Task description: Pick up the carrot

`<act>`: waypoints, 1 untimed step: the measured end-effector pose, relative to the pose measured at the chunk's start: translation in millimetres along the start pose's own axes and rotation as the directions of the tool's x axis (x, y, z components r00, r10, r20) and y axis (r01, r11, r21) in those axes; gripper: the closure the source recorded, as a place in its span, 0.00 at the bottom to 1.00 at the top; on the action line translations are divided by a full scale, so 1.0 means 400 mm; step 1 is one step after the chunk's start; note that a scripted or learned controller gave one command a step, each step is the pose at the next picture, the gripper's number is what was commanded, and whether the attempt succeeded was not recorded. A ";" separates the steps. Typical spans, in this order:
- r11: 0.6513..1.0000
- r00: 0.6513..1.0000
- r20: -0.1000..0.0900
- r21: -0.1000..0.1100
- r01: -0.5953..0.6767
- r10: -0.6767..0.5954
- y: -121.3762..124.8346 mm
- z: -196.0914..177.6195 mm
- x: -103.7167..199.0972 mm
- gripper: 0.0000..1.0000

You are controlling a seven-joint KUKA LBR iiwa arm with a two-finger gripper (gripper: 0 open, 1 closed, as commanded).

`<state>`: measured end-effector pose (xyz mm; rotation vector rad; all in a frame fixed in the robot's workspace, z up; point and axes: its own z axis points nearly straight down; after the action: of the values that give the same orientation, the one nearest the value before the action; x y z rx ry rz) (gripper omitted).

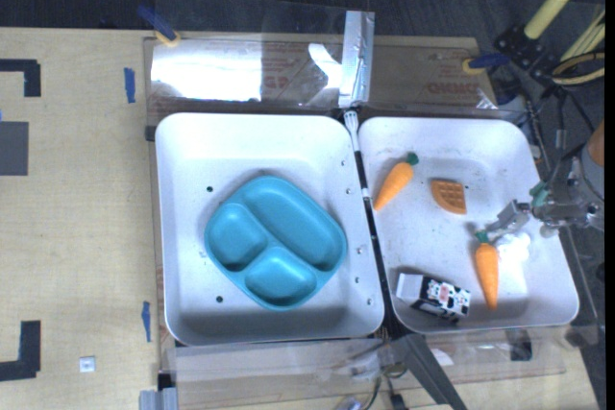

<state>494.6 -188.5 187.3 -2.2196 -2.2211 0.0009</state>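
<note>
Dark carpet-looking floor up top, and below it a pale wood table [67, 206] carrying two shallow white bins side by side. Left bin [183, 149] has a blue divided tray [274, 238] sitting in the middle, tilted a bit diagonal.

Right bin [452, 134] is the busy one. Two carrots in there actually: one carrot [394, 182] near the left wall, green top pointing up-right, and a second carrot [487, 272] lower right, lying roughly upright with its tip toward the bottom. Between them there's a small orange cracker-like square [448, 196], and along the bottom edge a little black and white toy car [433, 294].

Tool [506, 222] comes in from the right and sits just above the second carrot's top end, looks very close to it or touching. Honestly can't tell if it's clenched or released from this angle.
</note>
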 end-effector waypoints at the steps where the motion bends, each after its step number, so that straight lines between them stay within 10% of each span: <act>1: 0.998 0.998 0.002 -0.008 -0.055 0.055 -0.033 0.250 0.044 0.00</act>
<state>481.4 -171.0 87.1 -2.2849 -2.1641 -0.0061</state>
